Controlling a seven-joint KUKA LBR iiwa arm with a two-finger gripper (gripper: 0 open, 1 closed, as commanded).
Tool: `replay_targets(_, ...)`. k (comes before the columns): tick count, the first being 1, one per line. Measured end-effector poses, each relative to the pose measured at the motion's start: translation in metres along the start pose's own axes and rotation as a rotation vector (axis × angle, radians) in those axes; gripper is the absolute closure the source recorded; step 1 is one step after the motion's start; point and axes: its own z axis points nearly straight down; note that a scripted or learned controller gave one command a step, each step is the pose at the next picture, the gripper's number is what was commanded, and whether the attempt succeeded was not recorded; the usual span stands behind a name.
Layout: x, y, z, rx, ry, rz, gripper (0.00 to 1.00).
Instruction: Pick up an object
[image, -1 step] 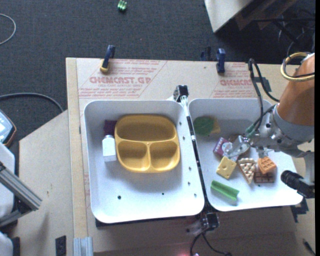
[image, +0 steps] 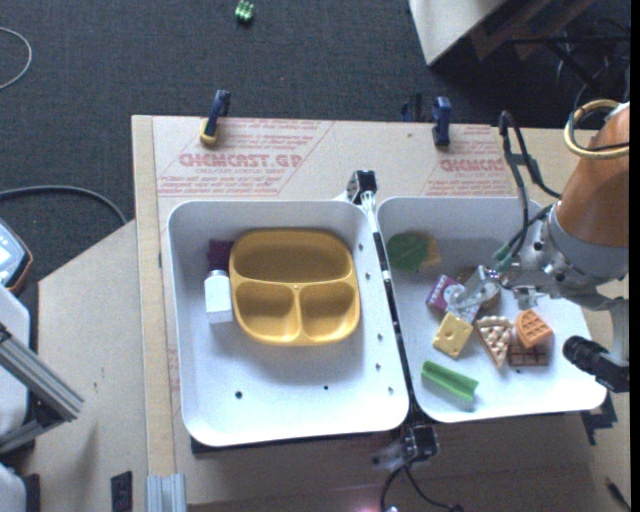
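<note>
- The tool (image: 478, 290) hangs low in the right bin (image: 560, 400), its tip among a cluster of small toy foods — whether it is parted or closed I cannot tell, and nothing is visibly held.
- Likely targets lie close together: a purple piece (image: 439, 292) touching the tool's tip, a yellow cheese wedge (image: 452, 335) just below, a pizza slice (image: 494, 338) and an orange waffle (image: 533, 328) beside it, with a brown piece under the waffle.
- Risk: the crowding — closing here could pinch two items, or nudge one aside and come up with nothing.
- The flat pieces lie low on the bin floor, so a shallow descent may slide over them.
- The green stick (image: 449, 381) and the green round piece (image: 407, 250) sit apart, and would be easier picks.
- The left bin (image: 200, 400) holds a yellow divided tray (image: 294, 285) and a white bottle (image: 218, 297), well away from the tool.
</note>
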Motion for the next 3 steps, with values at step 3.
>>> replay_targets(3,0.003,0.003,0.149,0.004,0.001,0.001,0.0)
